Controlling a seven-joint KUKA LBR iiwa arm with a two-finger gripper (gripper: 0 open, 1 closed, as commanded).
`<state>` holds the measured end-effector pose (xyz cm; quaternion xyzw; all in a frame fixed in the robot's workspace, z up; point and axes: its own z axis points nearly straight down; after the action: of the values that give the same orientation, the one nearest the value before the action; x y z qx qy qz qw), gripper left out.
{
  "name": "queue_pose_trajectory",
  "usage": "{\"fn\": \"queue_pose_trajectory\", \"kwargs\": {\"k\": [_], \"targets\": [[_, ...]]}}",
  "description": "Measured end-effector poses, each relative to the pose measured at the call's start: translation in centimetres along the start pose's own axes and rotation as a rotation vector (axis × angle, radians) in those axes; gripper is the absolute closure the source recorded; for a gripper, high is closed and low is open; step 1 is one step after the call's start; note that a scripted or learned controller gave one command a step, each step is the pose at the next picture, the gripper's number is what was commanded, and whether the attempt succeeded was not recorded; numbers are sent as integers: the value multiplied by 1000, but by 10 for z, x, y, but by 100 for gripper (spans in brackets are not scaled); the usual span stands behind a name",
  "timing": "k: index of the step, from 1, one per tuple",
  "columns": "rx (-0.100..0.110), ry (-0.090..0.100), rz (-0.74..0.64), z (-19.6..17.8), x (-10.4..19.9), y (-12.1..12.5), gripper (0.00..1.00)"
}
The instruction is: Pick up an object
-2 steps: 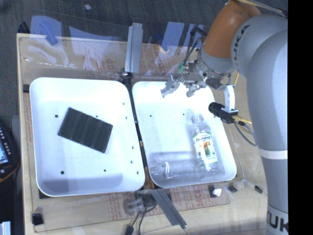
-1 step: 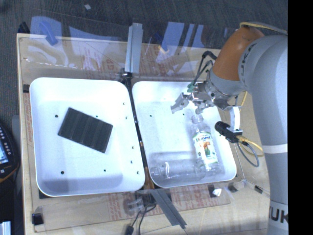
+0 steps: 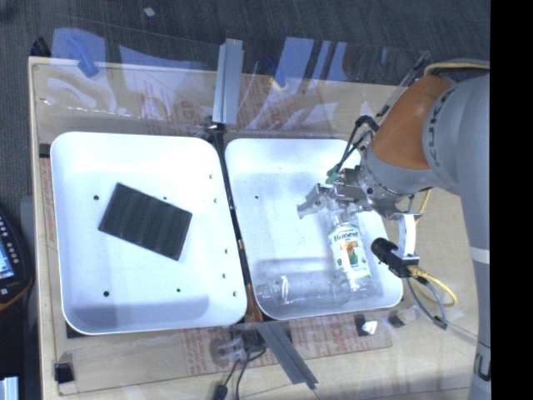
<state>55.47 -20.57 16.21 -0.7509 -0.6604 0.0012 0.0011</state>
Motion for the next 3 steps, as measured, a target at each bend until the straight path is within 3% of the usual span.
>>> {"fn": "queue_pose_trajectory", "kwargs": {"k": [1, 2, 3], "targets": [[0, 0, 1, 0, 0, 0, 0], [0, 0, -3, -10, 0, 1, 100], [1, 0, -3, -10, 0, 1, 0]]}}
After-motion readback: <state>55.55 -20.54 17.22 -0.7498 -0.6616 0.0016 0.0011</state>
